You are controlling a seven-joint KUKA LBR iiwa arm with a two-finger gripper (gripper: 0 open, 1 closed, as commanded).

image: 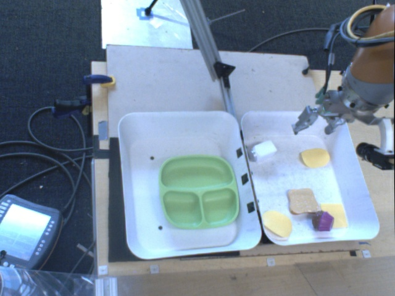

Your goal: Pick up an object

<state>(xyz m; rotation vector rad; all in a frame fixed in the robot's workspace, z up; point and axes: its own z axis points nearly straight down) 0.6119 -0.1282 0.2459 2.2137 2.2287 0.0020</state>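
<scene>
The gripper (319,120) hangs over the far edge of the right bin (358,184), at about one o'clock from that bin's middle. Its two fingers stand spread apart, with nothing between them. The arm (372,54) above it is cut off by the frame's right edge, so only its orange band and grey wrist show.

In the right bin, a white block (264,149) lies at ten o'clock near the shared wall. A yellow round (315,158) sits at about one o'clock, just below the gripper. Toward six o'clock a tan slice like toast (302,200) lies touching a small purple piece (322,221), whose shape is hard to make out. A yellow square (337,213) is partly hidden behind the purple piece. Another yellow round (278,224) lies at seven o'clock against the near wall.

The left bin (139,165) holds a green divided plate (199,192) with three compartments.
</scene>
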